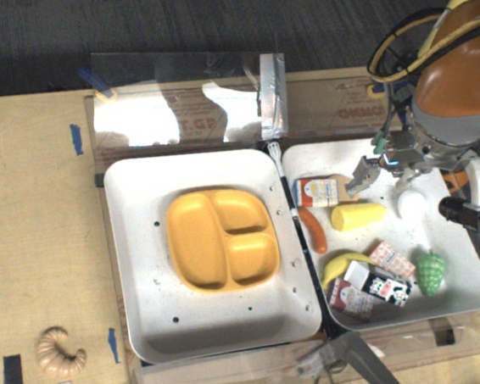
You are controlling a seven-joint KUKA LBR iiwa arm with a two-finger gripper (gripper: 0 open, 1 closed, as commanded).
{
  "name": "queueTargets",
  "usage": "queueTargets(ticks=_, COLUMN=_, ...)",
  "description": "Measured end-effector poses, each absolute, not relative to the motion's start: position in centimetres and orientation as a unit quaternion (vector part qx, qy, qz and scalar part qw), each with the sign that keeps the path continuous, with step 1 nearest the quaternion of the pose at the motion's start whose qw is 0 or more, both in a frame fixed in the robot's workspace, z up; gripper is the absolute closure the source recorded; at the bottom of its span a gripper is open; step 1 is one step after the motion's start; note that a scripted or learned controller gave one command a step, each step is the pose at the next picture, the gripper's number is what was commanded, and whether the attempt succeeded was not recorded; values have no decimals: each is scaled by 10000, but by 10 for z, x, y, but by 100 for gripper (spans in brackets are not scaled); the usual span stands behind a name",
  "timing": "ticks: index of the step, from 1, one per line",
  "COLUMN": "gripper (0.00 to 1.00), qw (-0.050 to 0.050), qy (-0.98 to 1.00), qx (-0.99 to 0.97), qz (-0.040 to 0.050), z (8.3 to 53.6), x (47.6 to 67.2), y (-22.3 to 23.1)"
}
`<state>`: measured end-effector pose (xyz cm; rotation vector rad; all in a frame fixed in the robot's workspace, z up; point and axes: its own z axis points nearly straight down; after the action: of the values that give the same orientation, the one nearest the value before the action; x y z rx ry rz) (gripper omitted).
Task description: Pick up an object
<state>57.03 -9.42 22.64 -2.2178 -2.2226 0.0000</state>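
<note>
The right bin (468, 291) holds several objects. An orange-and-white carton (318, 191) lies at its left, with a red sausage (314, 228) and a yellow cylinder (358, 214) beside it. Toward the front lie a banana (342, 266), a pink packet (390, 258), a black-and-white carton (387, 288) and a green bunch (432, 271). My gripper (385, 177) hangs over the back of this bin, above and just behind the yellow cylinder. Its fingers are spread open with nothing between them.
The left bin (134, 240) holds a yellow divided plate (223, 235). A croissant-shaped toy (59, 351) lies on the bench at the far left. A small white object (412, 203) sits under the wrist. Yellow and black cables (411, 37) loop above the arm.
</note>
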Motion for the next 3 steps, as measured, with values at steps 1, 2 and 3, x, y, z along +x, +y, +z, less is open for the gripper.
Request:
queueTargets(ticks=1, gripper=0, qw=-78, qy=-6445, qx=-7646, qz=-65, z=118, x=587, y=-103)
queueTargets(ticks=2, gripper=0, qw=-193, qy=-6448, qx=-7639, qz=-155, z=107, x=591, y=-105)
queueTargets(ticks=3, gripper=0, qw=-232, qy=-6840, qx=-7290, qz=-149, z=107, x=579, y=-106)
